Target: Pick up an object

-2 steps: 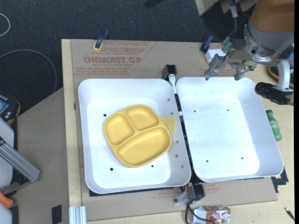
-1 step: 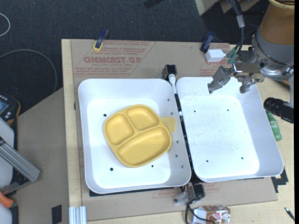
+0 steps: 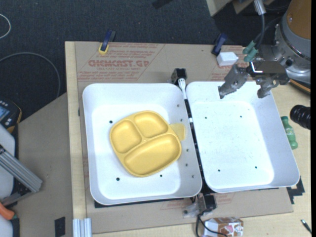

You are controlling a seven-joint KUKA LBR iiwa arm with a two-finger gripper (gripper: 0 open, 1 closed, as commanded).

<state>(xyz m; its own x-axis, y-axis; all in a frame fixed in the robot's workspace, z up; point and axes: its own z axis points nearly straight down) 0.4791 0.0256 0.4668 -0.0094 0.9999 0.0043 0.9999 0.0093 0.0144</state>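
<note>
Resting in left bin (image 3: pixel 94 132) — yellow three-compartment plate (image 3: pixel 144 143) | pincer (image 3: pixel 247 88) spread, holding nothing

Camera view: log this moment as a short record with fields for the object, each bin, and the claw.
object: yellow divided tray, three compartments, lying flat
object location: left bin, roughly central, right edge near the bin's right wall
right bin: white floor with small dark dots
claw: fingers spread open, nothing between them
claw position: over the far edge of the right bin
claw to object: apart, no contact
task status: tray not yet picked up
</note>
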